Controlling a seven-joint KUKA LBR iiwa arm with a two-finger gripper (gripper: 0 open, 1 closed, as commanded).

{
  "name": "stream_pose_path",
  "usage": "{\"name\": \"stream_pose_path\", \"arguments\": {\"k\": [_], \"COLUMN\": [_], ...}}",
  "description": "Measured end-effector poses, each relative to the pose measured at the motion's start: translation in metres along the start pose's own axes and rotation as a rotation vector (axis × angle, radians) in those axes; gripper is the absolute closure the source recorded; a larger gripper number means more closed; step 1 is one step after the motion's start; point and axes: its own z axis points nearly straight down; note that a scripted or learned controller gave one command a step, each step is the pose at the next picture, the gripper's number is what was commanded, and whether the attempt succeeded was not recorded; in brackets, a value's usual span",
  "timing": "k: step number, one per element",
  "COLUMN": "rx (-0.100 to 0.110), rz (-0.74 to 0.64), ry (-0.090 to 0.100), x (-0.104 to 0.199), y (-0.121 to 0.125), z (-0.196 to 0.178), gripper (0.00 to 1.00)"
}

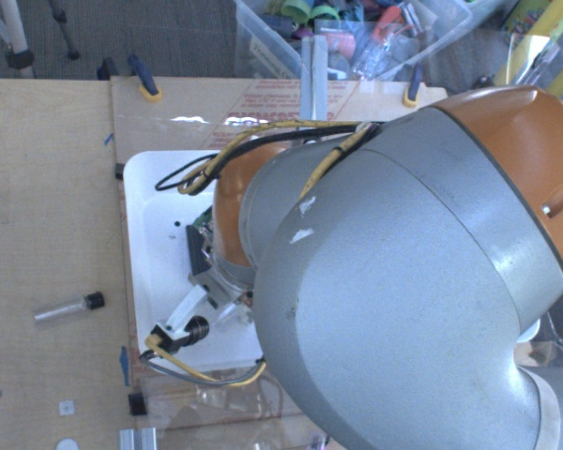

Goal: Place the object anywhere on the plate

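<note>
— Where was the claw (203,268) seen?

— Low over the left part of the shallow white bin (139,251), under the big grey arm with the orange band (403,279) (by which most of that bin was covered). Whether it was clenched or released could not be told.

— And the thing meant for the plate?

— It could not be picked out. A small silver cylinder with a black cap (68,307) was laid on the pale wooden counter (38,186), well apart from the bin, to its left. A clear plastic tub of coloured oddments (357,17) was set beyond the counter's far edge.
</note>
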Motion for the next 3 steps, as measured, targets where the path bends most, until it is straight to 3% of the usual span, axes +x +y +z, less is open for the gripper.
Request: {"name": "stream_pose_path", "arguments": {"k": [1,2,3], "rx": [-0.009,-0.011,-0.007], "rz": [-0.550,-1.400,-1.905], "ry": [0.016,0.005,0.002], "x": [-0.027,-0.009,0.014], "y": [-0.009,0.000,0.040], "z": [0.003,0.003,-0.122], "gripper": [1.00,1.00,1.00]}}
